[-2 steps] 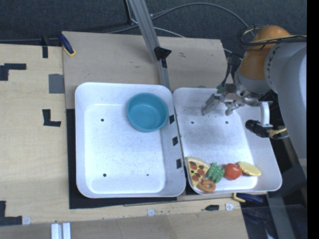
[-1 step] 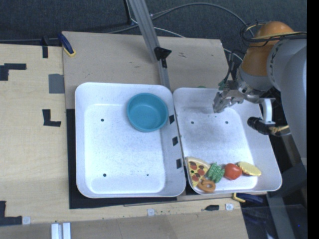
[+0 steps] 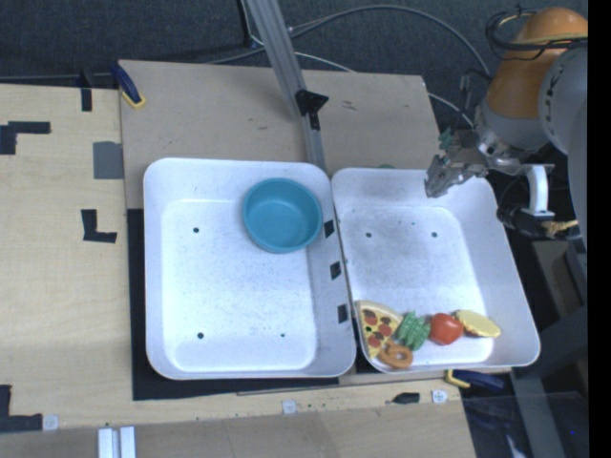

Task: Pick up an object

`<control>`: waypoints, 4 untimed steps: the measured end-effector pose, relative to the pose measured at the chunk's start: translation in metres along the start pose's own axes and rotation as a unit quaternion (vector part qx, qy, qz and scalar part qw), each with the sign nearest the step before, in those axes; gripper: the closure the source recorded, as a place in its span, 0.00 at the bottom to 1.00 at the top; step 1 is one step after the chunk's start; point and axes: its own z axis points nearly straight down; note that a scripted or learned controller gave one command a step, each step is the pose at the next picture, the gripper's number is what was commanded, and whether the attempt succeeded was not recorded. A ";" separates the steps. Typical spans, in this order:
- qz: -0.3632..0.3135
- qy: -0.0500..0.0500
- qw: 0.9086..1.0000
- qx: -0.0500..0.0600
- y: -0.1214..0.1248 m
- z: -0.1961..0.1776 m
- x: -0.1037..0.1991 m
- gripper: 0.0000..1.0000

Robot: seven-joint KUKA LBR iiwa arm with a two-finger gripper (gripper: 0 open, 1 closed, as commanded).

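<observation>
A blue bowl sits upright at the back right of the left bin. Along the front edge of the right bin lie a pizza slice, a green toy vegetable, a red tomato and a yellow piece, packed close together. My gripper hangs over the back right corner of the right bin, far from the toy food. It is small and dark here, with nothing visible in it.
A slanted metal pole rises from between the two bins at the back. Cables run across behind the bench. The arm with its orange band enters from the upper right.
</observation>
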 end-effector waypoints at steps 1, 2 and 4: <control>0.000 0.000 1.000 0.001 0.001 -0.037 0.000 1.00; -0.002 0.001 1.000 0.002 -0.007 -0.048 0.054 1.00; -0.002 0.001 1.000 0.003 -0.036 -0.041 0.157 1.00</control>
